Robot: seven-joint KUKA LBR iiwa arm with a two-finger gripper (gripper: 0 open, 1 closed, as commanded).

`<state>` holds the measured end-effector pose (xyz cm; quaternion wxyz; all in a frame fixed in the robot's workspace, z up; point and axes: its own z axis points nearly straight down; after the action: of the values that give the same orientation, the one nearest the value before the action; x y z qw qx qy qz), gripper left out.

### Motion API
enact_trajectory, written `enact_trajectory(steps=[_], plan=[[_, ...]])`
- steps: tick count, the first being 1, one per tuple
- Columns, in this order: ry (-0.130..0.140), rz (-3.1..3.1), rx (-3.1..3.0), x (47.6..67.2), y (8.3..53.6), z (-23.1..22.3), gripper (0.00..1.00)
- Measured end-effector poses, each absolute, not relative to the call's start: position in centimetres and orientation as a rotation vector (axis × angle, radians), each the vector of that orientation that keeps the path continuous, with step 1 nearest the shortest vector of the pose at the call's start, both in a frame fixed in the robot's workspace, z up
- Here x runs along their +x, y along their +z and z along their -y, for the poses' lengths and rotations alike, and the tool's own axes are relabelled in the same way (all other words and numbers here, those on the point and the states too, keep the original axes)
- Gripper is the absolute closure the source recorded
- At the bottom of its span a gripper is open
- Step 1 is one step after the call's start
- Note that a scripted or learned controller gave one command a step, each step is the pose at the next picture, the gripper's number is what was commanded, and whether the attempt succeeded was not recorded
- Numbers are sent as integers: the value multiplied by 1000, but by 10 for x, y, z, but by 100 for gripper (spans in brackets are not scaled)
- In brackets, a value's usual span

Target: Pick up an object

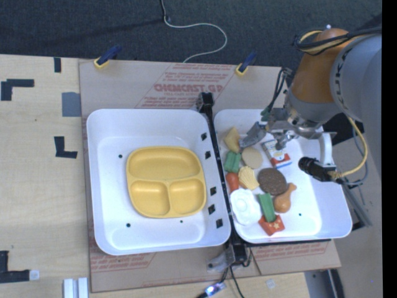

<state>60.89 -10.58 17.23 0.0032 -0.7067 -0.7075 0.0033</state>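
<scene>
2 white bins (99, 166), claw (268, 137) open above toy food (260, 188)

From my station I see the gripper (268, 136) hanging open over the right bin (322, 219), just above its heap of toy food (257, 182), while a yellow divided plate (166, 180) lies in the left bin (105, 166).

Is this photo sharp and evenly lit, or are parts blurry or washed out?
Camera view: lighting is soft and even, with faint shadows inside the left bin; the yellow tray is crisp, with no strong glare; the small toy foods look slightly soft; the arm near the lens appears blurred and oversized.
</scene>
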Motion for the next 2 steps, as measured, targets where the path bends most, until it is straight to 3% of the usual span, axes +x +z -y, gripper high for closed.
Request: enact_trajectory(steps=[2], plan=[[2,2222,-2221,607,83,108,0]])
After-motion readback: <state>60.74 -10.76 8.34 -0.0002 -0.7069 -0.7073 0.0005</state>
